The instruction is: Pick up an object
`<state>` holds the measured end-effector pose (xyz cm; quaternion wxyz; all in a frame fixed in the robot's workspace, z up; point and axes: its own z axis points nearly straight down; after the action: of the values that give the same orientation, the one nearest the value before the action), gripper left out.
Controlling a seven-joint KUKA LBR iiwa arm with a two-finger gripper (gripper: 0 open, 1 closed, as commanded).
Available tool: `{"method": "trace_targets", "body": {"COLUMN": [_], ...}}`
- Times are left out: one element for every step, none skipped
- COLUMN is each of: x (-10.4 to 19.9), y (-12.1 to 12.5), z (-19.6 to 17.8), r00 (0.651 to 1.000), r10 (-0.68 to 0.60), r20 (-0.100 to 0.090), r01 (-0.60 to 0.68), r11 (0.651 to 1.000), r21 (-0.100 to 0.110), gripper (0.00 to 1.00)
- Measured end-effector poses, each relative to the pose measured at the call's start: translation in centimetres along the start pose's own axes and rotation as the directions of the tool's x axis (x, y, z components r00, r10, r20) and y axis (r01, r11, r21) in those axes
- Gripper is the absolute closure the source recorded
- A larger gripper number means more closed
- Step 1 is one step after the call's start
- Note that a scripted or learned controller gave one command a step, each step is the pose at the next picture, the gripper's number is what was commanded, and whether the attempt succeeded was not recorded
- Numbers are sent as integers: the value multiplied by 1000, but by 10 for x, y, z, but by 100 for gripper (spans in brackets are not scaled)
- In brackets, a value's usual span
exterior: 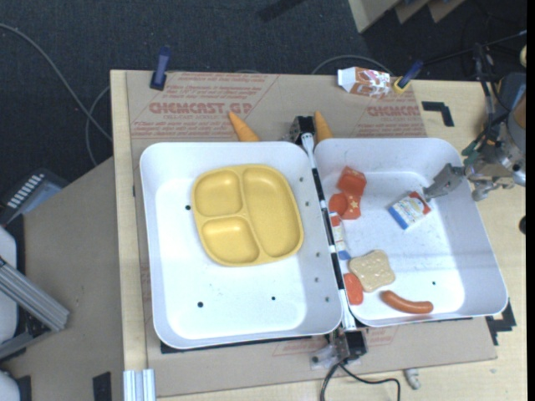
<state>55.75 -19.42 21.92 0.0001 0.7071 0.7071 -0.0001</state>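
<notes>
The right bin holds several small items. A blue, white and red carton lies near its middle right. Two red blocks lie toward the bin's left wall. Lower down are a slice of toast, a small red piece and a sausage. My gripper hangs over the bin's right side, just right of and above the carton. It is open with nothing between its fingers. One grey finger points down toward the carton's upper right corner.
The left bin holds a yellow divided plate. A small milk carton and two orange carrot pieces lie on the cardboard behind the bins. The arm enters at the right edge.
</notes>
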Motion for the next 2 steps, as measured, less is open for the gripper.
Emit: {"method": "trace_targets", "body": {"x": [41,37], "y": [58,41], "z": [115,129], "r00": [1000,1000], "r10": [-1,-3], "r20": [-2,4], "r01": [1,3], "r11": [1000,1000], "r21": [3,-16], "gripper": [0,0]}}
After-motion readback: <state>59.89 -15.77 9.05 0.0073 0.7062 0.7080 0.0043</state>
